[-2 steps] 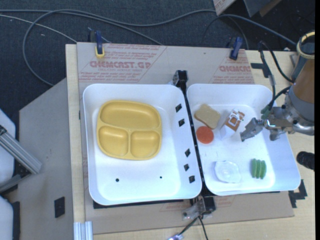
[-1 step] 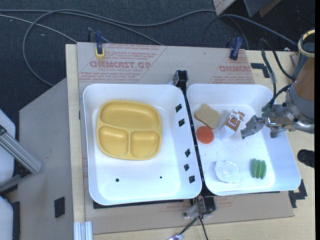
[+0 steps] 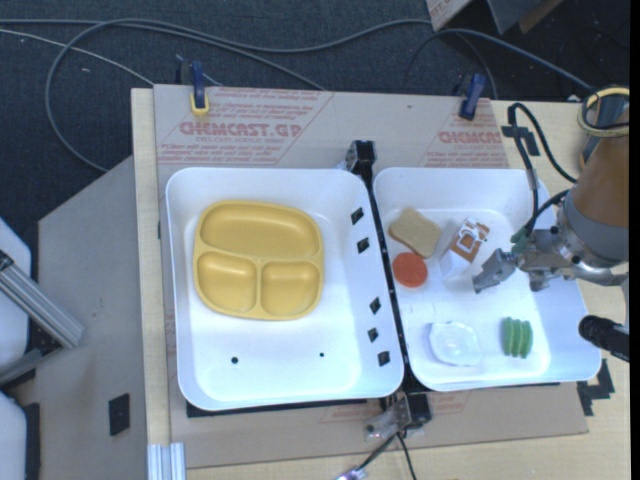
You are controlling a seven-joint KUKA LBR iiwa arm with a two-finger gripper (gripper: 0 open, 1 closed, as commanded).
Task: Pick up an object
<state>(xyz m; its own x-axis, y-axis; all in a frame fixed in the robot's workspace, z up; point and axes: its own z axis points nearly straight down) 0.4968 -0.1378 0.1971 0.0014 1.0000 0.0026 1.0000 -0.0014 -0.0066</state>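
Observation:
The right white bin (image 3: 560,368) holds a tan bread-like piece (image 3: 415,231), a red round piece (image 3: 409,269), a small orange-and-white box (image 3: 469,240), a clear round lid (image 3: 455,342) and a green ridged piece (image 3: 516,337). My gripper (image 3: 515,270) hangs over the right half of this bin, just right of the small box and above the green piece. It is open, with nothing between its fingers. The grey arm with its orange band (image 3: 605,188) comes in from the right edge.
The left white bin (image 3: 190,348) holds a yellow three-compartment plate (image 3: 260,258). Black clips (image 3: 362,154) join the bins along the middle seam. Blue clamps (image 3: 198,83) pin the cardboard sheet at the back. Cables lie on the dark floor behind.

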